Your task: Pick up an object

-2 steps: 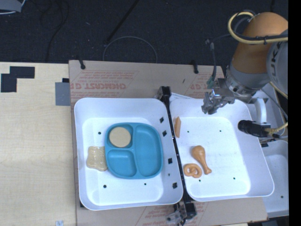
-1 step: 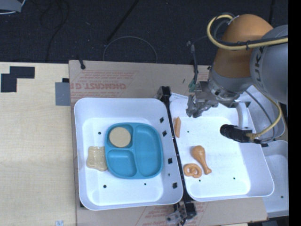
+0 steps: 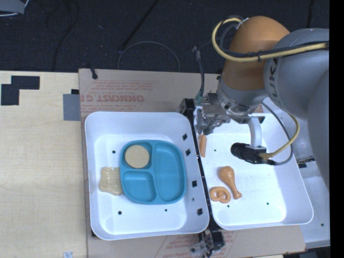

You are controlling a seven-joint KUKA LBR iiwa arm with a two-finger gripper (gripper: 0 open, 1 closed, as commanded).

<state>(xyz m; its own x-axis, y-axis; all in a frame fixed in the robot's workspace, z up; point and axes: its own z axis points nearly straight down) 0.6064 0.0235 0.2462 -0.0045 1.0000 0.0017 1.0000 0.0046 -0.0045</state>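
At the upper left corner of the right-hand shallow white bin point(image 3: 279, 208), a slim orange carrot-like stick point(image 3: 202, 145) lies against the bin's left wall, pointing up and down the frame. The claw point(image 3: 205, 123) sits directly above the stick's upper end, at the bin's top left corner; whether it is spread or closed, or has hold of the stick, I cannot tell, since the metal parts blur together there. Lower in the same bin, near its centre, lies a tan plastic chicken drumstick point(image 3: 229, 179), and just beside its lower left end a small orange pretzel-shaped piece point(image 3: 220, 194).

The grey arm with its orange band point(image 3: 252, 42) fills the upper right of the frame.

In the left-hand white bin point(image 3: 107, 128) rests a blue divided plastic tray point(image 3: 161, 176) with a round beige disc point(image 3: 136, 156) in its upper left compartment. A pale yellowish flat piece point(image 3: 110, 180) lies touching the tray's left edge. Both bins stand on a brown cardboard sheet point(image 3: 134, 90) on the worktop.
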